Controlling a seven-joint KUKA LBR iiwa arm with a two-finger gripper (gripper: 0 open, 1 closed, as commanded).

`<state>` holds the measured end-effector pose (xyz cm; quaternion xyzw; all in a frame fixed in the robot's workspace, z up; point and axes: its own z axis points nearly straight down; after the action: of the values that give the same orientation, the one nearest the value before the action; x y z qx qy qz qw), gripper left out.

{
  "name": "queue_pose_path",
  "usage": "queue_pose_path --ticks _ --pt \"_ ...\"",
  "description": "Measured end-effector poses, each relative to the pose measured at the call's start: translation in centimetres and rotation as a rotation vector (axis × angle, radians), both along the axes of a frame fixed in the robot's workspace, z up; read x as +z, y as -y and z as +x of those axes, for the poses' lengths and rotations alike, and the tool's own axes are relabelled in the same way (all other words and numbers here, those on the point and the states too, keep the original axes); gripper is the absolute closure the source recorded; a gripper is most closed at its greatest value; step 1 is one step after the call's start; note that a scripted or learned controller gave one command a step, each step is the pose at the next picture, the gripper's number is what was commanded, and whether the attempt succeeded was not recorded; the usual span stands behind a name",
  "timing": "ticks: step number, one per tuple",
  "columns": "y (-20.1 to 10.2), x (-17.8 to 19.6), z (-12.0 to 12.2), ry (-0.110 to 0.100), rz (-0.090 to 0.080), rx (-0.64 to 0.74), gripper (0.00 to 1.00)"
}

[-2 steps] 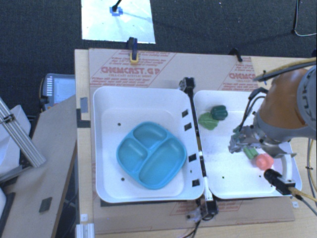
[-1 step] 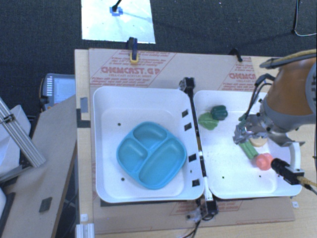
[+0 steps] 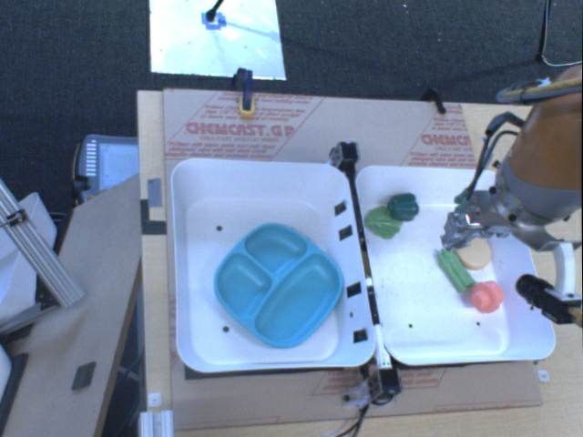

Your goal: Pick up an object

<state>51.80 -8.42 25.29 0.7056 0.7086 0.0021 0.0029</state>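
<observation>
On my screen the claw [image 3: 463,230] hangs low over the right bin [image 3: 410,335], just above a green stick-shaped toy [image 3: 455,269] and a pale round piece [image 3: 477,257]; I cannot tell whether it is open or closed. A pink-red toy [image 3: 487,296] lies at the stick's lower end. Nearer the divider sit a dark green pepper-like toy [image 3: 403,208] and a light green piece [image 3: 383,222], touching. The left bin [image 3: 196,244] holds a blue sectioned plate [image 3: 278,283]. Both bins rest on the cardboard-covered bench [image 3: 273,130].
</observation>
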Motion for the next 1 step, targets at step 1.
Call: queue_pose_path --ticks 1 --pt "-4.83 -0.86 1.31 -0.005 0.002 0.004 1.00"
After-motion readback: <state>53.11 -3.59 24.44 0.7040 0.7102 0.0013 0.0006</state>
